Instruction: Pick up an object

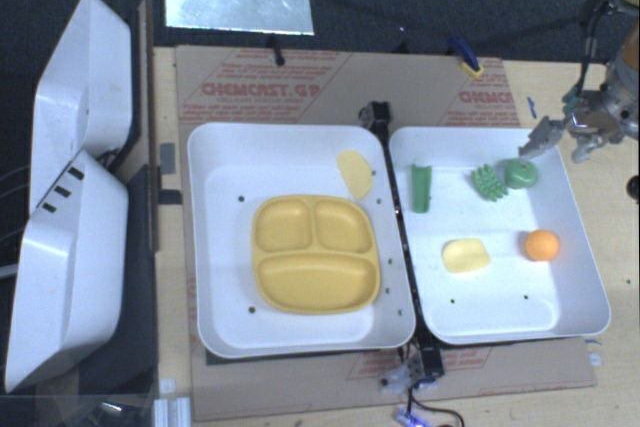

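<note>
Tool at the right bin's 2 o'clock edge, fingers spread, pinching nothing. Green spiky toy lies just beside it at 8 o'clock. Orange ball, yellow block and green bar rest apart.

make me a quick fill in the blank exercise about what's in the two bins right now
1. The yellow divided plate lies in the ____ bin.
2. The ball in the right bin is coloured ____.
3. The gripper hovers at the right bin's far ____ corner.
4. The green stick lies nearest the bin's ____ wall.

Missing words: left; orange; right; left
</note>
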Controlling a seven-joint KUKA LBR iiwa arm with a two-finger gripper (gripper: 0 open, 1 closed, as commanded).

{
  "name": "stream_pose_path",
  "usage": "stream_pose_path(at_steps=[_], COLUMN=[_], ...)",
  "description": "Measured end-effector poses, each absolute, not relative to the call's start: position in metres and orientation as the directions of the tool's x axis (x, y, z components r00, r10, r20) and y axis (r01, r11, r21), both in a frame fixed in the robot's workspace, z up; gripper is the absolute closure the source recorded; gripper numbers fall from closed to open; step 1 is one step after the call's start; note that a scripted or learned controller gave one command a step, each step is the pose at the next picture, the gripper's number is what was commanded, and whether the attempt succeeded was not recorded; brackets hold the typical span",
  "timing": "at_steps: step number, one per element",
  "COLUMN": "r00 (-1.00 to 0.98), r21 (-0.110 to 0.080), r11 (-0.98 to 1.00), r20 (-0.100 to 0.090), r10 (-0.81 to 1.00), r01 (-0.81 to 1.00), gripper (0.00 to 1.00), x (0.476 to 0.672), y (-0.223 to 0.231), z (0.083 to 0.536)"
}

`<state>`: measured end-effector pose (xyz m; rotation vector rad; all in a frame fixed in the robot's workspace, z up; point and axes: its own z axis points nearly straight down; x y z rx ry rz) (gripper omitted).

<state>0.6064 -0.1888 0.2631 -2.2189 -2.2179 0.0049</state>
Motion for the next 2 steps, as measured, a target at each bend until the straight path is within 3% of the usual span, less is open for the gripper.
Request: stream_pose_path(at_steps=[1,2], r00=[-0.001,0.000], r21=[0.001,-0.002], r11=[0.001,0.000], r20=[0.000,0.000], r10=[1.000,1.000], r01=[1.000,1.000], gripper=[0.00,0.00], x=[0.608,0.599], y=[-0.189,-0.194], z=[0.267,0.218])
